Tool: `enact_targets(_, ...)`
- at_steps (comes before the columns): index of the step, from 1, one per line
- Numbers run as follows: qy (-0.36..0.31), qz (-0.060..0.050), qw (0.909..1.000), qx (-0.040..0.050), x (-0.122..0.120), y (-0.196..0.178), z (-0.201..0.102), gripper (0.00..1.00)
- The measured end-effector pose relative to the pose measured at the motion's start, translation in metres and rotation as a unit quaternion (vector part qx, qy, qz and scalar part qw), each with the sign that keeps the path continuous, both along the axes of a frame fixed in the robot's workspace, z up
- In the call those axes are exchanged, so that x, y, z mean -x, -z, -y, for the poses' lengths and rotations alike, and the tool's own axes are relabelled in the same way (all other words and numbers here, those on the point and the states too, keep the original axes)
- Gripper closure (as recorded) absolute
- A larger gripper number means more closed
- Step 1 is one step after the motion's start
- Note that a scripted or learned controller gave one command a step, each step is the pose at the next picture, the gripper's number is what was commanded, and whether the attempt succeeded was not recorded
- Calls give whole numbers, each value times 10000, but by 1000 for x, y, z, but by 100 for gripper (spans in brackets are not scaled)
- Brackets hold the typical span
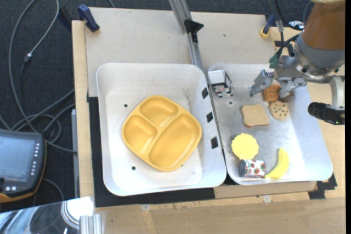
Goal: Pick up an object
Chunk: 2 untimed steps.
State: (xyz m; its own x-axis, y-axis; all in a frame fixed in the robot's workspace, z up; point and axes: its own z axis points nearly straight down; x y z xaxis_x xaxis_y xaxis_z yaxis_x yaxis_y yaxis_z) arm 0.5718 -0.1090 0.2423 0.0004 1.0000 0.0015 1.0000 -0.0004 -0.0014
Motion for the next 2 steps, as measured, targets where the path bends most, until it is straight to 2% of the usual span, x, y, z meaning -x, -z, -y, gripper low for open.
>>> enact_targets(1, -8, 14, 10000, -1, -1, -11, -1, 100)
enact_targets(2, -36, 67, 10000, 6, -26, -106, -46, 100)
